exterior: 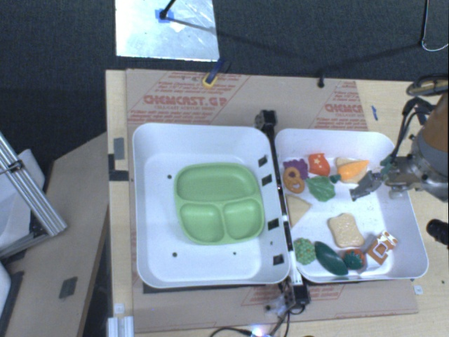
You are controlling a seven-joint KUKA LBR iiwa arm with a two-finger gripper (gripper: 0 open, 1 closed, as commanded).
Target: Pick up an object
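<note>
The right bin (407,258) holds several toy foods: purple grapes (296,167), a pretzel (293,182), a red piece (318,163), an orange cheese wedge (353,168), a green leaf (321,188), a pale triangular slice (296,208), a bread slice (344,230), broccoli (304,250), a dark green cucumber (328,258), a tomato (353,259) and an orange-and-white piece (382,246). My gripper (365,186) hangs over the right half of this bin, just below the cheese wedge and right of the leaf. I see nothing held in it.
The left bin (151,188) carries a light green divided plate (217,203). A black divider with clips (275,202) runs between the bins. The arm (424,170) enters from the right, over the right bin's far edge.
</note>
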